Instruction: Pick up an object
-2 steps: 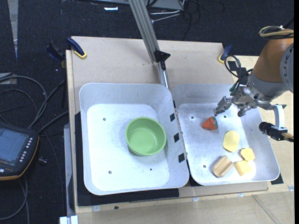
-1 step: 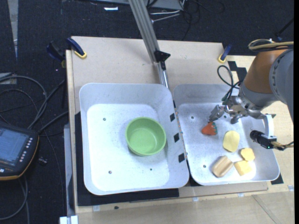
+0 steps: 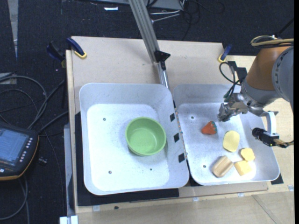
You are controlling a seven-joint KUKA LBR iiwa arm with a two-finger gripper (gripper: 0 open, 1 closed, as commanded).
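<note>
In the right bin (image 3: 196, 101) lie a red strawberry-like piece (image 3: 209, 129), a pale yellow rounded piece (image 3: 231, 141), a tan bread-like piece (image 3: 222, 166) and two yellow chunks (image 3: 244, 161). My gripper (image 3: 225, 114) hangs over the right bin, just up and to the right of the red piece, apart from it. Nothing shows between its tips. A green bowl (image 3: 145, 136) stands in the middle of the left bin (image 3: 93, 101).
A slanted metal pole (image 3: 147, 29) comes down to the ridge between the bins. Blue and yellow clamps (image 3: 74, 47) hold the bench corners. A black cable and connector (image 3: 264, 135) hang from the wrist over the right bin's right side.
</note>
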